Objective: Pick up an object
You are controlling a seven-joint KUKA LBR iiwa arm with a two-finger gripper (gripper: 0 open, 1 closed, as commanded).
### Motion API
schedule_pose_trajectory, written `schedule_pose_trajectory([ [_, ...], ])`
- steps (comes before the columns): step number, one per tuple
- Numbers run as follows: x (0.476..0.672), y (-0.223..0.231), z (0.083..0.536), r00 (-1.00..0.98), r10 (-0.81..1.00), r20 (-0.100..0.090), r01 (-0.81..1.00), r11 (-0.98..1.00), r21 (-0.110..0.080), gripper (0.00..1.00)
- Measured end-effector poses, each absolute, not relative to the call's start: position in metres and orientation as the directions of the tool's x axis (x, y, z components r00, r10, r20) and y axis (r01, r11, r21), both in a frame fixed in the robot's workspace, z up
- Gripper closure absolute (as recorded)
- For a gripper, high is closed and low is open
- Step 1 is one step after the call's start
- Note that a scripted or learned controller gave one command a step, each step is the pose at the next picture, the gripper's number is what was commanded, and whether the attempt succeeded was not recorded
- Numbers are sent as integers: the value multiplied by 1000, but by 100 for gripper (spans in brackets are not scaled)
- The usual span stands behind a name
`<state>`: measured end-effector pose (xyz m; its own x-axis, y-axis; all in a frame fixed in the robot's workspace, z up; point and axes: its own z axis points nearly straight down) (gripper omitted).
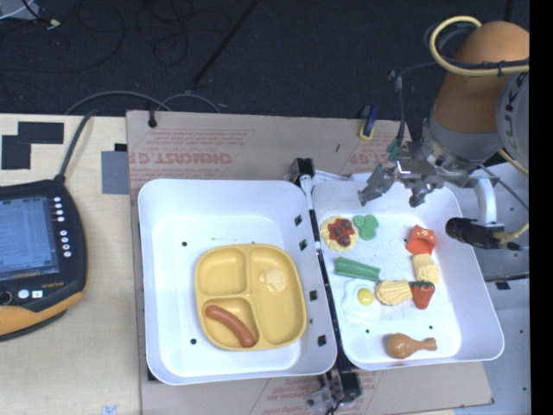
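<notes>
The grey arm's two-finger pincer (397,190) hangs over the far edge of the right shallow white bin (484,318), its fingers spread apart with nothing between them.

Below it in that bin lie toy foods: a small round plate of red-sauced pasta (339,232) touching a green pea cluster (367,226), a green bean pod (358,269), a fried egg (362,298), a yellow ridged shell piece (394,293), a red-orange pepper (421,239), a strawberry (422,294) and a brown chicken drumstick (409,345). The left shallow white bin (173,223) on the table holds a yellow divided plastic tray (216,275) carrying a red-brown sausage (231,324).
</notes>
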<state>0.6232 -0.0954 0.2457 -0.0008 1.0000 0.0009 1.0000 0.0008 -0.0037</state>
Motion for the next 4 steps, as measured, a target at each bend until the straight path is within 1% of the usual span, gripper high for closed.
schedule_pose_trajectory([
  [1, 623, -96, 256, -1, 1000, 2, 1000, 1, -5, 100],
  [2, 600, -159, 156, 5, 1000, 0, 1000, -5, -13, 100],
  [3, 562, -100, 243, -4, 1000, 2, 1000, 4, 2, 100],
  [4, 540, 6, 205, -9, 1000, 4, 1000, 9, -9, 100],
])
